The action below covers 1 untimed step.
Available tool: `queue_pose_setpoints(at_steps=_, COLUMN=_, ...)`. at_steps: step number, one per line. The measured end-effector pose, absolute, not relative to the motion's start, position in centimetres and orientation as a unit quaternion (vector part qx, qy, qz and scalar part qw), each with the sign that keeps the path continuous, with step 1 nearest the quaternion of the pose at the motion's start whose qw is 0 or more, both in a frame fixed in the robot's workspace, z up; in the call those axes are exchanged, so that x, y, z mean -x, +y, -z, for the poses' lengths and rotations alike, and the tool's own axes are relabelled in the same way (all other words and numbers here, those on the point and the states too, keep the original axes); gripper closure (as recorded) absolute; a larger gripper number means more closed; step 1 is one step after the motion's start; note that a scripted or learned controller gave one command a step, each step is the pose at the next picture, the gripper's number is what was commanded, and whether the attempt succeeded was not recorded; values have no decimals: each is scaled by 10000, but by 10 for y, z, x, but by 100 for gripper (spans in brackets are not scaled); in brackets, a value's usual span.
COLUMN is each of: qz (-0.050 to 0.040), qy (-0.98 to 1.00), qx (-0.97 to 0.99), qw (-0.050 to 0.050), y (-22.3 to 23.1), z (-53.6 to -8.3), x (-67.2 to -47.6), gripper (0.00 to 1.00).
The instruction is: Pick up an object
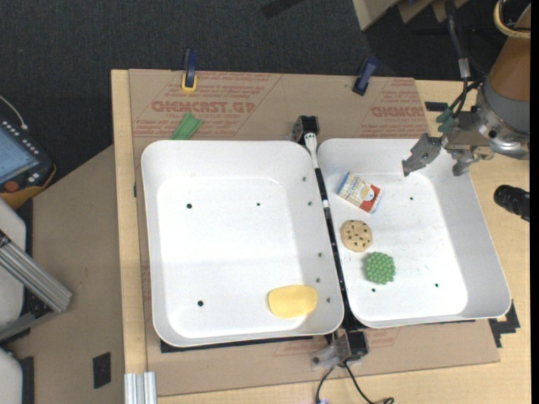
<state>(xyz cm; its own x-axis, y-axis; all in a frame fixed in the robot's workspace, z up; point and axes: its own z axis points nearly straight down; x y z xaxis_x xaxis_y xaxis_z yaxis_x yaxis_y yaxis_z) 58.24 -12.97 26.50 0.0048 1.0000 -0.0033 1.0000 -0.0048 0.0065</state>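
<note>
The right bin [459, 251] holds a small white, blue and orange carton [360, 192], a round chocolate-chip cookie [356, 236] and a bumpy green ball [379, 268]. A yellow oval piece [292, 300] lies at the front of the left bin [168, 251]. My gripper [438, 160] hangs above the right bin's back right part, open, with its two fingers spread and nothing between them. It is well to the right of the carton and above the bin floor.
The bins sit on a brown cardboard sheet [253, 99] held by a yellow clamp [189, 78] and a blue clamp [365, 76]. A black divider bar [320, 192] runs between the bins. A green tag [186, 126] lies behind the left bin.
</note>
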Motion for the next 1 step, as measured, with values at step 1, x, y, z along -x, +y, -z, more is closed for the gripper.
queue_pose_setpoints(at_steps=1, qz=-20, qy=7065, qx=-7077, qw=33, y=-125, z=-332, x=-531, gripper=0)
